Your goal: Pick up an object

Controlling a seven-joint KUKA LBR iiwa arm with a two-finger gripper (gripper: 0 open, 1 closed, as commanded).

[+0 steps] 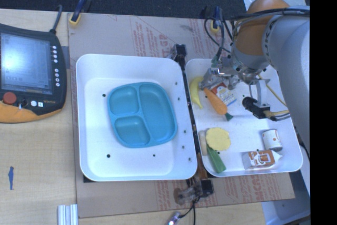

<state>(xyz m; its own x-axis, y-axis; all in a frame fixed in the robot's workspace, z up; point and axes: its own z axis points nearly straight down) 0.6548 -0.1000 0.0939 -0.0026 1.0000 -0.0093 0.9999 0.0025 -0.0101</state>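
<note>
My gripper (217, 80) hangs low over the far left part of the right bin (287, 137). Just below it lies an orange carrot (216, 102) with a green tip, slanting toward the bin's middle. To the gripper's left, a yellow banana (195, 91) lies along the bin's left wall. A small white and red packet (228, 95) sits right beside the carrot. No object shows in the gripper's grasp.
The right bin also holds a yellow round piece (217, 138), a green stick (215, 160), a small white cup (271, 139) and a brown-and-white carton (259, 159). The left bin (89, 113) holds a blue divided plate (141, 114). A teach pendant (29, 74) lies on the bench at far left.
</note>
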